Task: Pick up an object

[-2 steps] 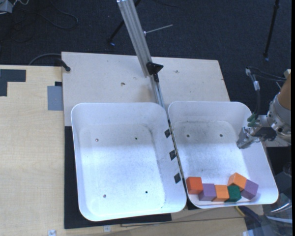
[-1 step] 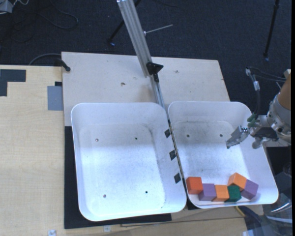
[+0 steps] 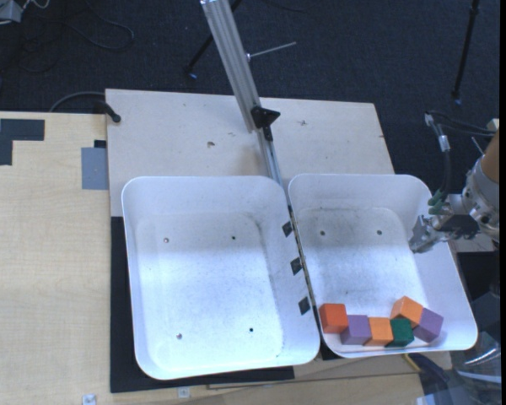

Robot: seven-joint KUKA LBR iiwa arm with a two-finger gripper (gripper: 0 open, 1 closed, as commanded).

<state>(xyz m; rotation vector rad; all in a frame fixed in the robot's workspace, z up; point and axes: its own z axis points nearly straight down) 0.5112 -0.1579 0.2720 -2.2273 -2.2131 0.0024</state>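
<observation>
The gripper (image 3: 423, 236) hangs at the right edge of the frame, over the right rim of the right bin (image 3: 354, 194); whether it is spread or pressed together I cannot tell. Nothing shows in its grasp. Six blocks huddle in that bin's lower right corner: three orange blocks (image 3: 333, 316), two purple blocks (image 3: 355, 328) and one green block (image 3: 401, 332), touching in a row. The left bin (image 3: 152, 194) sits beside it.
</observation>
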